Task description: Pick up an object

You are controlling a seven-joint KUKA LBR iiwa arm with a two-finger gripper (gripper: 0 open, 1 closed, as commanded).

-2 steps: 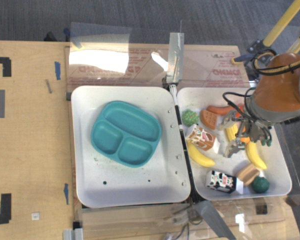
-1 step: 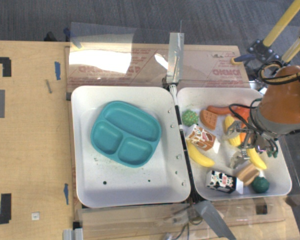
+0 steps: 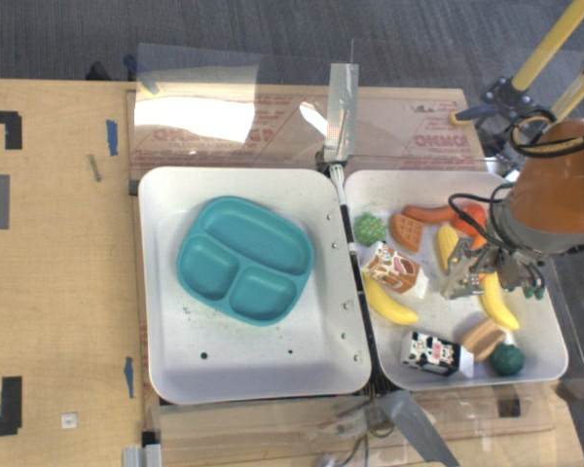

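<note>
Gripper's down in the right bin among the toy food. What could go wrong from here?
1. Clutter: the gripper sits between a yellow corn cob and a banana, so it may nudge one or catch both.
2. The bin wall is close on the arm's side, leaving little room to adjust.

one fixed cam above bench, slanted down on both bins point(image 3: 165, 290), mid range
</note>
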